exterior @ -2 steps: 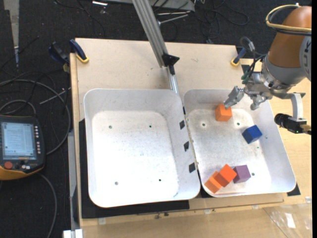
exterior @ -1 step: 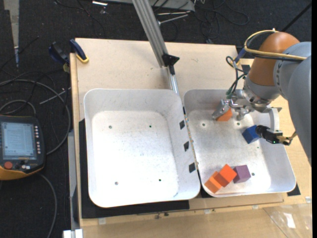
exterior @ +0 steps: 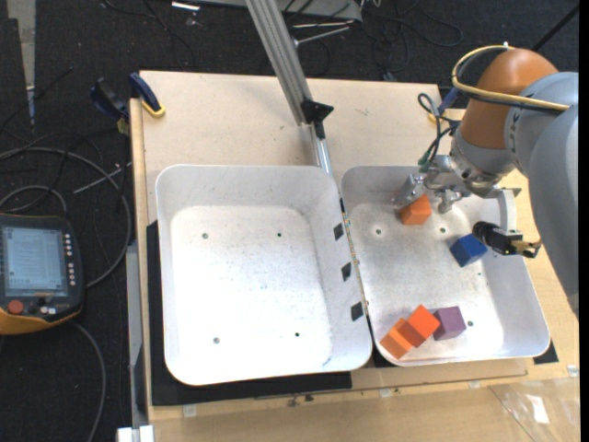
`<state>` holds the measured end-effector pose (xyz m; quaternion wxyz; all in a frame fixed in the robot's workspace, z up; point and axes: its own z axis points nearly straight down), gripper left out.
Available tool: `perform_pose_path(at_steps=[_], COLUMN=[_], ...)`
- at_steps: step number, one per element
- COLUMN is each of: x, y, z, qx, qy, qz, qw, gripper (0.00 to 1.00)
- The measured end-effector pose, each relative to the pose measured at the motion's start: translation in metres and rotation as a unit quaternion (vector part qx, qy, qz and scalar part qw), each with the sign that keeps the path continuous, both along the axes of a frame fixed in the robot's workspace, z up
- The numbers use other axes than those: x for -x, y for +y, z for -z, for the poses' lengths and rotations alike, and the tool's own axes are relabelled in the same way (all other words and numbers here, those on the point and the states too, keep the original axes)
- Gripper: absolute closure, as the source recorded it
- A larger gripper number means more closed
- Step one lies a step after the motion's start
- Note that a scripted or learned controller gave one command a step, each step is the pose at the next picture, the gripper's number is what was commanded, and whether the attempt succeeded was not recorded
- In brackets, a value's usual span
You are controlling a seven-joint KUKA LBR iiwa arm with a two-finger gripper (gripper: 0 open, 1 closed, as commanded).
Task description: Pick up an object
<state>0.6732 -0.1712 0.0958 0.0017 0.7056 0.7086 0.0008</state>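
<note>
My gripper (exterior: 425, 199) is over the far part of the right bin (exterior: 515, 334), reaching in from the right. A small orange block (exterior: 416, 212) sits directly at its tip, partly covered by it; whether it is gripped or just lying on the bin floor is unclear. A blue block (exterior: 467, 250) lies a little to the right and nearer. Near the bin's front edge lie an orange block (exterior: 411, 330) and, touching it, a purple block (exterior: 450, 321).
The left bin (exterior: 184, 191) stands beside the right one, their rims meeting at the middle. A slanted metal pole (exterior: 281, 49) rises from behind the bins. A teach pendant (exterior: 37, 270) lies on the floor at the left.
</note>
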Motion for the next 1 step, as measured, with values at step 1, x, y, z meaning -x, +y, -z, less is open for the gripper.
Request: perform_pose_path(at_steps=[1], x=[0.0001], y=[-0.0001], z=[-0.0107], qx=[0.0009], qy=[0.0], qz=[-0.001], qw=[1.0], gripper=[1.0])
